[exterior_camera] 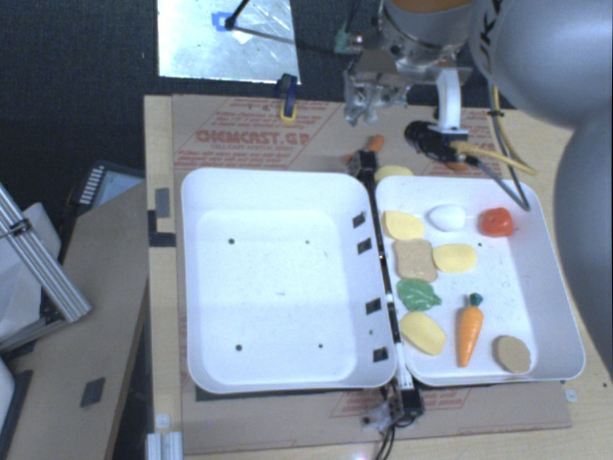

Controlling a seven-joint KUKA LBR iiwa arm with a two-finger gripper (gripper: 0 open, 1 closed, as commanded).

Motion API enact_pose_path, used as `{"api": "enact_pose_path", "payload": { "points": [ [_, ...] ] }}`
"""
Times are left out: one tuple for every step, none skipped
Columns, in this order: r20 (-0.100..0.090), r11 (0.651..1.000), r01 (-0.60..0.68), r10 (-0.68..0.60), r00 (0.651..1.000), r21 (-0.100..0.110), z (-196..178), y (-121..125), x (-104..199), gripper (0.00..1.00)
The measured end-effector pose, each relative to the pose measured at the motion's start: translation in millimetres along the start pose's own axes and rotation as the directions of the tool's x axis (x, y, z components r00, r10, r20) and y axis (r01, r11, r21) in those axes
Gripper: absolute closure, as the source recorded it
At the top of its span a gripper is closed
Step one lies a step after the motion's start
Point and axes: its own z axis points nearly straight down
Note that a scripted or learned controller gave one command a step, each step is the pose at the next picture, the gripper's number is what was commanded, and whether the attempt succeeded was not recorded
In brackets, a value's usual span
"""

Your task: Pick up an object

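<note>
Grey arm's two-finger gripper [369,103] sits high at 12 o'clock, above the cardboard behind the bins; can't tell its state from this angle. Nothing visible between its tips.

Right shallow white bin [551,286] holds all the candidates:
- small orange plastic carrot with green top [468,329], upright, at 5 o'clock
- green leafy piece [418,294] at 9 o'clock, touching the square tan bread slice [415,258] above it
- white egg shape [446,218] and red tomato [495,221] at 1 o'clock
- brown oval [512,354] at 4 o'clock, near the carrot

Left white bin [278,276] lies just beside it.
</note>
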Motion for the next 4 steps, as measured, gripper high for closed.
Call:
{"api": "enact_pose_path", "payload": {
  "points": [
    [-0.001,1.000,0.000,0.000,1.000,0.002,-37.9,-0.7,65.1,1.00],
    [-0.006,1.000,0.003,-0.003,1.000,-0.004,-180.2,-108.4,97.2,1.00],
    [0.001,1.000,-0.004,0.004,1.000,0.008,-171.4,-150.0,97.6,1.00],
    [0.001,1.000,-0.004,0.004,1.000,0.008,-171.1,-172.8,104.8,1.00]
  ]
}}
